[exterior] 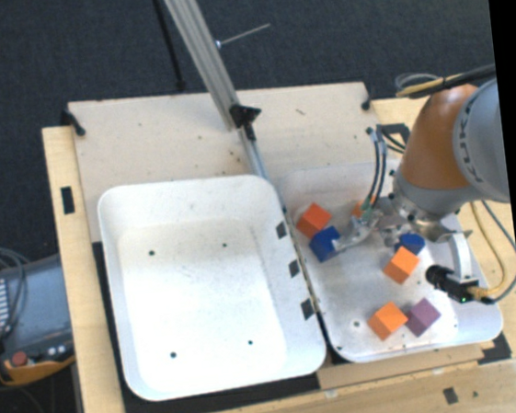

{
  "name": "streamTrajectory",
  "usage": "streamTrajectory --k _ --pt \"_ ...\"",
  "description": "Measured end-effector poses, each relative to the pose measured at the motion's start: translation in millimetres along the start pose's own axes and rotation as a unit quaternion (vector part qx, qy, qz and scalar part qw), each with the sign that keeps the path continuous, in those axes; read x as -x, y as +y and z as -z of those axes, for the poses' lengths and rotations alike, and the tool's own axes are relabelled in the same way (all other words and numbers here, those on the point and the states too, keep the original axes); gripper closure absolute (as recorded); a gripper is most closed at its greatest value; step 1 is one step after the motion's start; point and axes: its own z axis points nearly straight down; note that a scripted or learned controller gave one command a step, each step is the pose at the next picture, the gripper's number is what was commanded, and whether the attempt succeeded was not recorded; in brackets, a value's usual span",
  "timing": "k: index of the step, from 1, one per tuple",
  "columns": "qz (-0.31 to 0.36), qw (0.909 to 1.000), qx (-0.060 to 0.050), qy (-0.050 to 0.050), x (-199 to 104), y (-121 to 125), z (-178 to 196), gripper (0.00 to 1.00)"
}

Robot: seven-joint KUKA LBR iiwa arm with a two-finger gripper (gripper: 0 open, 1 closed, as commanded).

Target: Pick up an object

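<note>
The right bin (330,193) holds several small blocks. An orange block (313,219) and a blue block (325,242) touch each other near its left wall. Another orange block (400,265) lies mid-bin with a blue block (412,242) just above it, partly under the arm. A third orange block (389,320) and a purple block (423,316) sit side by side near the front edge. My gripper (362,228) hangs low over the bin, just right of the left blue block. No block is visibly held.
The left bin (110,208) stands beside the right one. A slanted aluminium post (209,58) rises from the bench behind the bins. Cables (383,163) run down the arm's wrist. A grey control box (25,311) lies off the bench at left.
</note>
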Motion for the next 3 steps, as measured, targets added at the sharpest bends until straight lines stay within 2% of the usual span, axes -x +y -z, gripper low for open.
streamTrajectory --k 1,2,3 --pt "-0.004 1.0 -0.002 0.001 1 -1 8 1.0" --pt "0.001 1.0 -0.008 0.002 -7 6 64 1.0" --pt "0.001 1.0 -0.008 0.002 -14 7 124 1.0"
